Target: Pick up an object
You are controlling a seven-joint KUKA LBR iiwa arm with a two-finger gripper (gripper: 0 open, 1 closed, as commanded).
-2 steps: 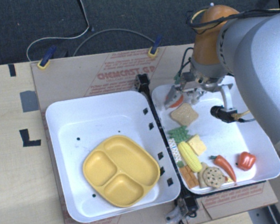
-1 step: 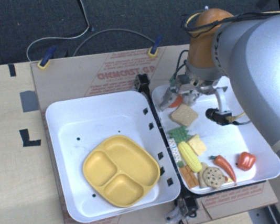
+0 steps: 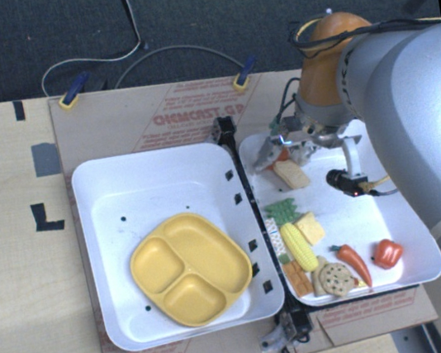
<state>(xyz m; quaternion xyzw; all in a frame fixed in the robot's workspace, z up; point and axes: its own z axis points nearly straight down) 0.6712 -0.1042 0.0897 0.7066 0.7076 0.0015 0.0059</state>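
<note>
Hand (image 3: 283,151): low in right bin (image 3: 409,253), over tan block (image 3: 291,174); opening cannot be told.
Risk: crowded toy food nearby; grasp may slip or miss.

A divided tray (image 3: 190,267) is being held in the left bin (image 3: 97,192). Toy foods are being kept in the right bin (image 3: 395,218): corn (image 3: 299,246) centre-frame, a cookie (image 3: 336,279) below it, a pepper (image 3: 387,253) lower right.
</note>
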